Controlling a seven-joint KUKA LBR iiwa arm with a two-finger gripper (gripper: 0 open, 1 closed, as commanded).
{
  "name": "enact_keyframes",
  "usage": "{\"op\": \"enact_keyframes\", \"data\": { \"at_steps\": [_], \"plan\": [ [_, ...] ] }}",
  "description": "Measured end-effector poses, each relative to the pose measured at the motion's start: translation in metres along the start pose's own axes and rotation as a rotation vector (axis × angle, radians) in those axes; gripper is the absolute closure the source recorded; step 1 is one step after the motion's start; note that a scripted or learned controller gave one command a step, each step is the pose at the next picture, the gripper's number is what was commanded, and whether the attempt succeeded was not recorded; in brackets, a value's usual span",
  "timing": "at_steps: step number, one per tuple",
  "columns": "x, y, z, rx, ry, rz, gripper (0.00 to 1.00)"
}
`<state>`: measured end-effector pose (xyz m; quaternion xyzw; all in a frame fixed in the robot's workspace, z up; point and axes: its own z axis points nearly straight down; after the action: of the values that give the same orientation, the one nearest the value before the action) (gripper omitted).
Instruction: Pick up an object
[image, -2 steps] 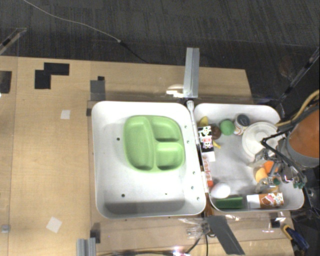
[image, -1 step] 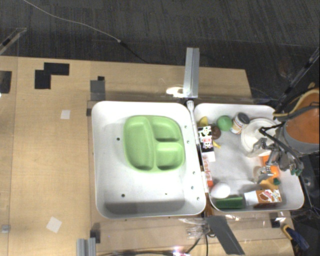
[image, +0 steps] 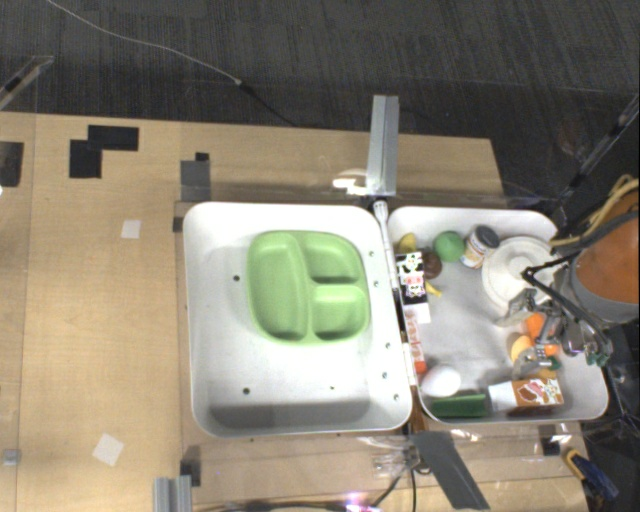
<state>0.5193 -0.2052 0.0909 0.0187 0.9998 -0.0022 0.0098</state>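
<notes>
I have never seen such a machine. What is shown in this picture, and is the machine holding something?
One camera looks down at a slant on a wooden bench with two shallow white bins. The left bin contains a green divided tray. The right bin contains small items: a green ball, a white egg-shaped thing, a dark green stick, a small carton and a printed box. The robot arm, with its orange band, reaches in from the right over the right bin. Its gripper is low among the items, but I cannot tell if it holds anything.

Green tray (image: 306, 287) in left bin (image: 215, 400); clutter in right bin (image: 455, 345).
</notes>
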Motion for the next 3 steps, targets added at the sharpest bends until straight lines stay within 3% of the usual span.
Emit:
{"op": "enact_keyframes", "data": {
  "at_steps": [1, 2, 3],
  "plan": [
    [-0.007, 0.001, -0.015, 0.004, -0.02, -0.005, 1.0],
    [-0.031, 0.021, -0.002, 0.002, 0.002, -0.294, 1.0],
    [-0.048, 0.005, -0.032, -0.006, 0.007, -0.556, 1.0]
  ]
}}
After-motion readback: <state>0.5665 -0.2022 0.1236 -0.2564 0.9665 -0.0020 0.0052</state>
